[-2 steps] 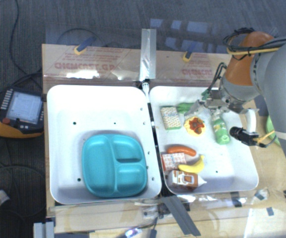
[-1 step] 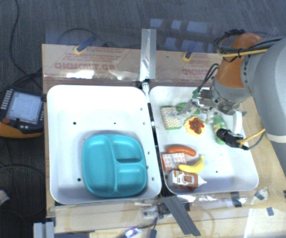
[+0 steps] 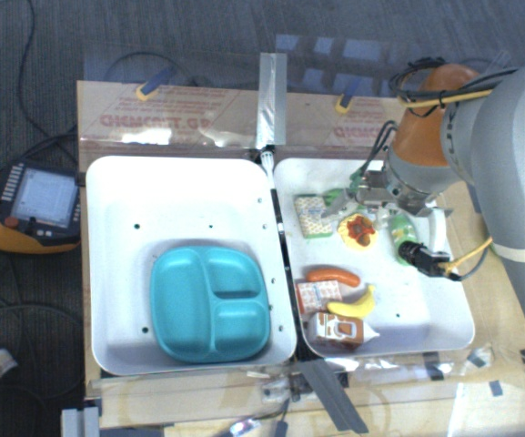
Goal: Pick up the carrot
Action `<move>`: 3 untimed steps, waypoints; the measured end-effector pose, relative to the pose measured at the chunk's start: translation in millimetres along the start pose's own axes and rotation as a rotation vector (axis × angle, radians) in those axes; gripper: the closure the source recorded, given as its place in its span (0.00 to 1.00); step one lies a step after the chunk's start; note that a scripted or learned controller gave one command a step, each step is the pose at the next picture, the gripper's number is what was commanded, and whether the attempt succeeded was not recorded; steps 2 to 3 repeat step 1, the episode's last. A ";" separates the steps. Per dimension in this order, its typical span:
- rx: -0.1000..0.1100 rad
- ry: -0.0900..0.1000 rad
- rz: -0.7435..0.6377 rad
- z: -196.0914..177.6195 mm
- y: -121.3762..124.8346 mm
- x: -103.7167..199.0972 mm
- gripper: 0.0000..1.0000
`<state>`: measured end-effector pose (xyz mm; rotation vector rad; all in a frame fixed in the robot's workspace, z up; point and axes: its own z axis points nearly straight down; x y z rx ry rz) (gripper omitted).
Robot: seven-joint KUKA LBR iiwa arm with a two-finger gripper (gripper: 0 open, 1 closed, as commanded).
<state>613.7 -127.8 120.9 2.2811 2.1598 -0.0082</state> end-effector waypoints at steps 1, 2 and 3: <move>-0.001 0.001 -0.038 -12.6 -6.5 -51.0 0.00; -0.001 0.001 -0.038 -12.6 -6.5 -51.0 0.00; -0.001 0.001 -0.038 -12.6 -6.5 -51.0 0.00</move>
